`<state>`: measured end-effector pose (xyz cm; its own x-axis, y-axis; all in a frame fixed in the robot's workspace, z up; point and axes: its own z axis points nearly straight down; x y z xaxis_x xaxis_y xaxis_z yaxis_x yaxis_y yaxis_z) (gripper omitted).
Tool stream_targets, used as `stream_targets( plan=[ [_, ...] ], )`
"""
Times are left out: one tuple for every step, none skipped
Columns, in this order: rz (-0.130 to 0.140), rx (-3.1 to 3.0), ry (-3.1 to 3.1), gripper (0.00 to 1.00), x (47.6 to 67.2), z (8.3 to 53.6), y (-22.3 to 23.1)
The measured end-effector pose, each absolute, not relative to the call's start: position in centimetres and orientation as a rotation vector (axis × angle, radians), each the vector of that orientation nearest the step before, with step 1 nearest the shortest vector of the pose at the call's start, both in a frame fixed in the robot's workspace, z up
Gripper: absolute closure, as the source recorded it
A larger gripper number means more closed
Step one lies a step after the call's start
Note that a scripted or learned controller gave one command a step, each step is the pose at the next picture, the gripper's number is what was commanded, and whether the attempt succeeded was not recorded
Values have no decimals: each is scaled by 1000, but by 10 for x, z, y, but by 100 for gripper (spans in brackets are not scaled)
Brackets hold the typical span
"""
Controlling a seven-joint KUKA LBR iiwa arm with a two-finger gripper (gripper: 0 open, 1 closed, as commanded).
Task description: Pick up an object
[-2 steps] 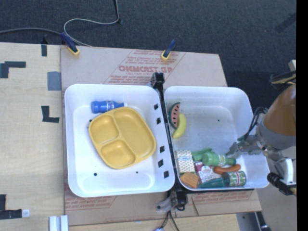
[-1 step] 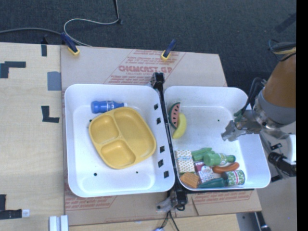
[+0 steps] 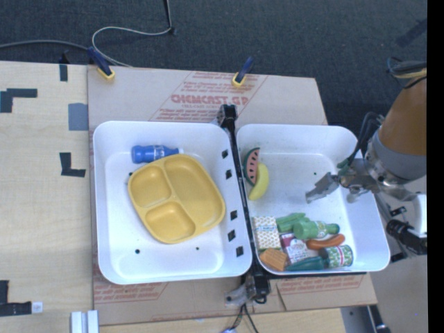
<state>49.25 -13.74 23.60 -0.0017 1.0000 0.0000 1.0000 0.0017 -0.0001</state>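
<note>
The counter (image 3: 41, 207) carries a cardboard sheet (image 3: 201, 92) with two shallow white bins side by side on it. The left bin (image 3: 111, 255) holds a yellow divided plate (image 3: 177, 196), with a blue bottle (image 3: 154, 152) lying just beyond it at the far side. The grey arm (image 3: 406, 134) reaches in from the right over the right bin (image 3: 298, 137). Its hand (image 3: 331, 184) hangs above bare bin floor with the fingers apart, clamped on nothing. A heap of toy food (image 3: 305, 241) fills that bin's near side. A watermelon slice (image 3: 251, 163) and a banana (image 3: 260, 182) lie touching by its left wall.
</note>
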Motion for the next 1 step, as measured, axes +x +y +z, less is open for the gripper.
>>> stream_targets(
  plan=[
    [3,-2220,-2219,0,483,152,-170]
  ],
)
